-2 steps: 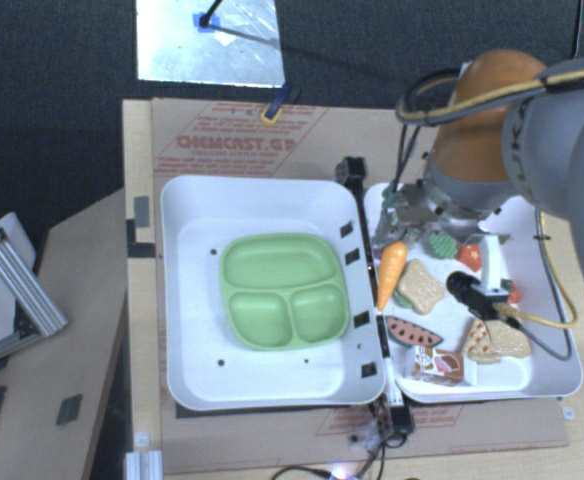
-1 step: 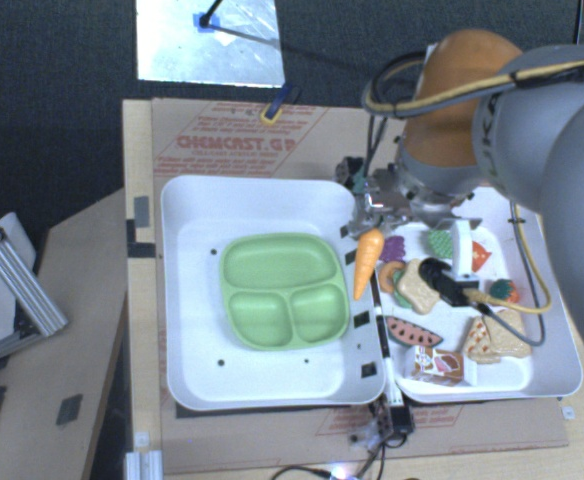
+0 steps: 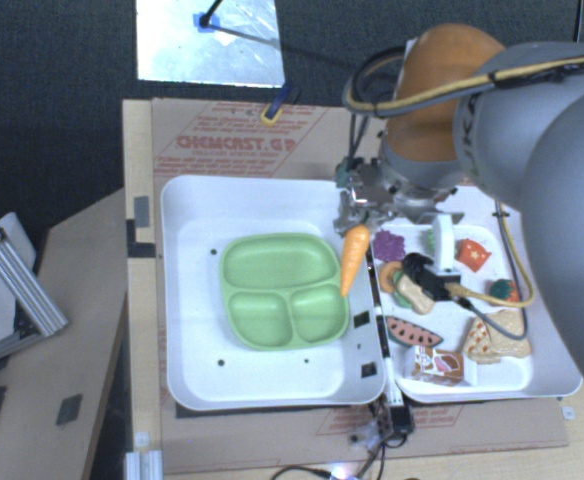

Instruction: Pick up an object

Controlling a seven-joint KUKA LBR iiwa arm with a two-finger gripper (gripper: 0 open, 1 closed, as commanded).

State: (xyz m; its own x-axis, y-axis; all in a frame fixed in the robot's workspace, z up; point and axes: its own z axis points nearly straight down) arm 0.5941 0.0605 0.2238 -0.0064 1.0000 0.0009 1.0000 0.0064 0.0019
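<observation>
Carrot-shaped orange plastic toy (image 3: 353, 258) is being held by its top in the jaws of the gripper (image 3: 355, 220), hanging just right of the green divided tray (image 3: 277, 290).

Red "CHEMCAST G P" print on cardboard sheet (image 3: 234, 140).

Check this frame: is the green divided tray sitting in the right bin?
No, the green divided tray lies in the left bin, while the right bin holds the toy food.
</observation>
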